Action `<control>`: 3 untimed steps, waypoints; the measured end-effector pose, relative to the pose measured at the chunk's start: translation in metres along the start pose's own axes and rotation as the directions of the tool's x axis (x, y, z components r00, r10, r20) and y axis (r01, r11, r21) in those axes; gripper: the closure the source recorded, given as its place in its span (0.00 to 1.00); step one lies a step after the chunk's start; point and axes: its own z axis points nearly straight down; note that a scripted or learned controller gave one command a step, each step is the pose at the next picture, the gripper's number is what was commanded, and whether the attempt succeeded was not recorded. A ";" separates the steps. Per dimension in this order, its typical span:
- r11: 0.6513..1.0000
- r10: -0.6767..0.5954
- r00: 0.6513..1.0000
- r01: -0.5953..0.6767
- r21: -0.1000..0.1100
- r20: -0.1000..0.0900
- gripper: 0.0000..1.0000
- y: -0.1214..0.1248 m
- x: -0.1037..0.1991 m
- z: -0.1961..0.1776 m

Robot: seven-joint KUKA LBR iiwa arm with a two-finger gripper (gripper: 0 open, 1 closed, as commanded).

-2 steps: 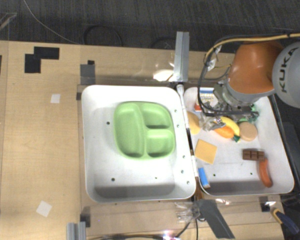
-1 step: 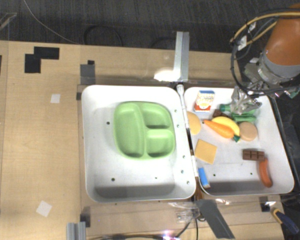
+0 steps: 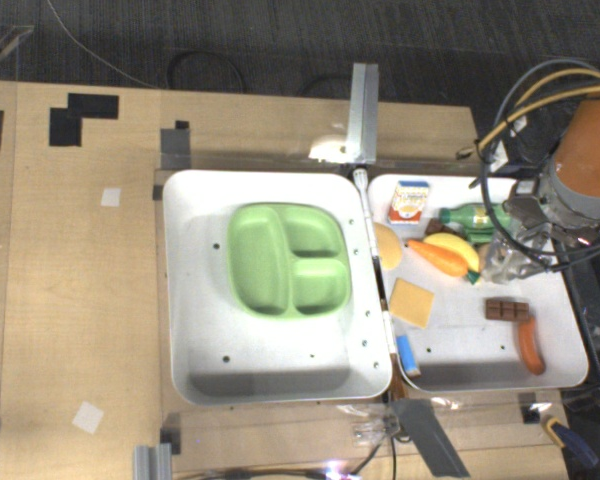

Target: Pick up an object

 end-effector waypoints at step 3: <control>0.878 -0.478 0.878 0.478 0.002 0.003 0.00 -0.084 -0.027 0.007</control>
